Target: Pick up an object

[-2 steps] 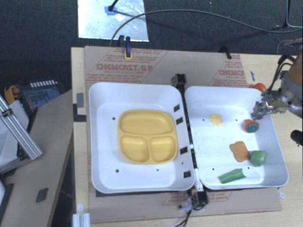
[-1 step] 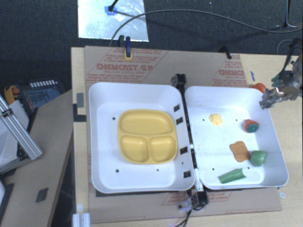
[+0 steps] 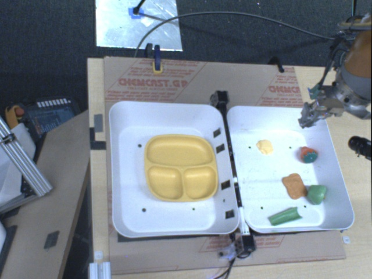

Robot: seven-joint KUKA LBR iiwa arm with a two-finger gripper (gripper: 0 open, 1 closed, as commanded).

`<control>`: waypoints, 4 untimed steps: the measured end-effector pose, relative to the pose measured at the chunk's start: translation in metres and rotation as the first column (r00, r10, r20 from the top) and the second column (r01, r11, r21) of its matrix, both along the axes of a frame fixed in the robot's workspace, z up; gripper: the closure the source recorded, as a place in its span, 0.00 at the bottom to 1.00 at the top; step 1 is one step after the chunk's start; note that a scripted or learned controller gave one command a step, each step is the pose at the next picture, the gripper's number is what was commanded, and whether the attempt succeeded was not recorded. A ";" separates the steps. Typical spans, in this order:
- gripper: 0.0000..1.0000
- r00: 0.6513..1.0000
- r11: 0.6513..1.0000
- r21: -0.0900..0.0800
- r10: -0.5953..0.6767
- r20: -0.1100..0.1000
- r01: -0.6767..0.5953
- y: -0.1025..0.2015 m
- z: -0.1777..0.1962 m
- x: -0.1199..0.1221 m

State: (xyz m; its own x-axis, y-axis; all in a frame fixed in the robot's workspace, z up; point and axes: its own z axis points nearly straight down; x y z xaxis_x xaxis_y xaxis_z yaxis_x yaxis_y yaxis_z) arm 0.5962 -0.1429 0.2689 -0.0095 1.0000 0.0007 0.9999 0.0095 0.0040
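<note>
The right bin [image 3: 273,121] holds several small items: a pale yellow lump [image 3: 264,147], a red and teal ball [image 3: 308,154], an orange piece [image 3: 294,186], a green rounded piece [image 3: 317,194] and a long green piece [image 3: 284,215]. My gripper [image 3: 308,116] hangs over the bin's far right corner, above and right of the yellow lump. Nothing shows between its fingers.
A yellow three-compartment tray [image 3: 179,167] lies in the left bin [image 3: 125,156]. A black divider [image 3: 228,161] runs between the bins. A foil sheet [image 3: 138,16] and cables lie beyond the bench, and grey equipment [image 3: 23,161] sits at the left.
</note>
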 end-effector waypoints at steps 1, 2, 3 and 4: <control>1.00 1.000 1.000 0.001 0.001 -0.001 -0.001 0.057 0.003 0.007; 1.00 1.000 1.000 0.001 0.000 -0.003 0.000 0.109 -0.017 0.019; 1.00 1.000 1.000 0.002 0.001 -0.003 -0.001 0.169 -0.030 0.020; 1.00 1.000 1.000 0.002 0.000 -0.001 0.000 0.215 -0.027 0.031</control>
